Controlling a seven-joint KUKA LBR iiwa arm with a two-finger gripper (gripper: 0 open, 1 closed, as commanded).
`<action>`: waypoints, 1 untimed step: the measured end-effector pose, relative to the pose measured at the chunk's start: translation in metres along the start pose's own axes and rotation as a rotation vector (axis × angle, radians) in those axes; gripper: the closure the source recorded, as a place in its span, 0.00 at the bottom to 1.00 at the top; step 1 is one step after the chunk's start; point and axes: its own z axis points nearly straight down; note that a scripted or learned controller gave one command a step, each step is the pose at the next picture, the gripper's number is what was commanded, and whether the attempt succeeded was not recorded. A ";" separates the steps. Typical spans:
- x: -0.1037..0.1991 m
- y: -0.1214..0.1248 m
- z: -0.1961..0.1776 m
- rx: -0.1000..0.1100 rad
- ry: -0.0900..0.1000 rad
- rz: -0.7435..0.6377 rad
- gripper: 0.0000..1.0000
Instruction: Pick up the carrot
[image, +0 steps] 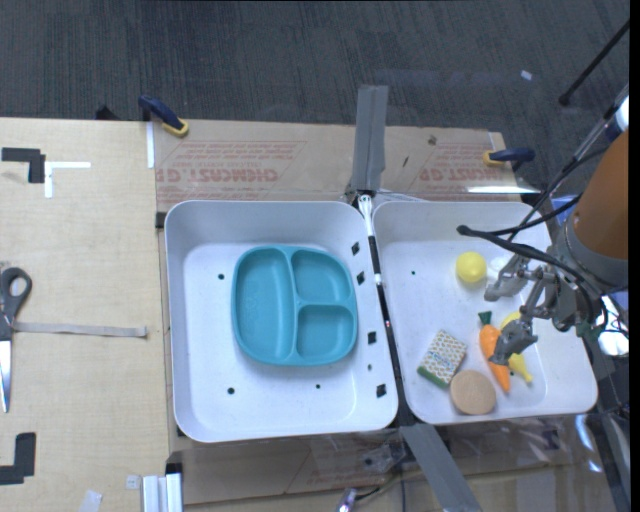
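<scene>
the gripper (516, 338) hangs low in the right bin (420, 250), reaching in from the right side of the camera view, with the carrot (491, 352) lying just to its left, touching or nearly touching the fingertips. the carrot rests on the bin floor with its green top toward the back of the bin and its orange tip pointing toward the front edge, so its long axis runs roughly front to back, slightly slanted. whether the fingers are spread or closed cannot be told from this slanted view, since dark finger parts overlap the carrot and a yellow banana (520, 368) just beside it. no object is seen clearly between them. a round tan cookie (473, 392) sits just in front of the carrot's tip, a green-edged sandwich (442, 357) lies to its left, and a lemon (471, 267) rests well behind (toward the bin's back wall). the left bin (190, 330) bears a teal divided plate (295, 305). the coming grasp likely depends on straddling the carrot across its narrow width, not along it.
</scene>
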 end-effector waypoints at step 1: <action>-0.010 -0.029 0.153 -0.002 -0.009 0.141 0.00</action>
